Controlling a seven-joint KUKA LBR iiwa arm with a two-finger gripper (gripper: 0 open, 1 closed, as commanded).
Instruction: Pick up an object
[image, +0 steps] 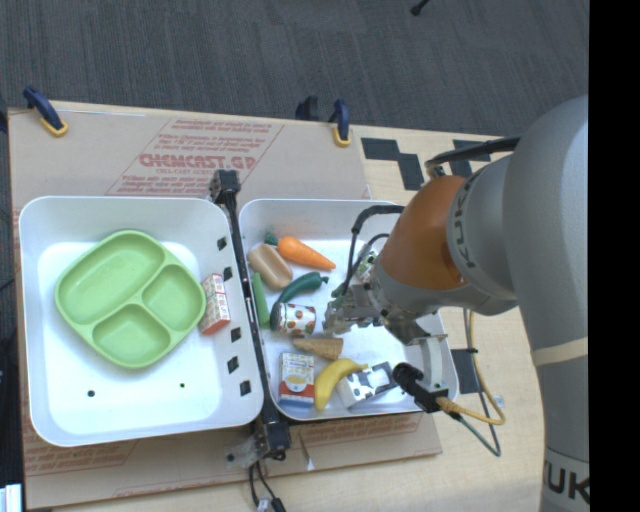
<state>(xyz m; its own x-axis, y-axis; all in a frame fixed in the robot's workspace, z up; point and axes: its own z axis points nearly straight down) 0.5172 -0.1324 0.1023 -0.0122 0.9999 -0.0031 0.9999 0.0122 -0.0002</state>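
In the right bin lie an orange carrot, a tan bun, a dark green vegetable, a small red-and-white can, a tan bread wedge, a juice carton and a yellow banana. My gripper hangs low over the middle of this bin, right beside the can and just above the bread wedge. The arm's wrist hides most of the bin's right half. I see nothing held in the gripper.
The left bin holds a green divided plate and a small red-and-white box at its right wall. A grey-white item lies at the right bin's front. A black divider separates the bins.
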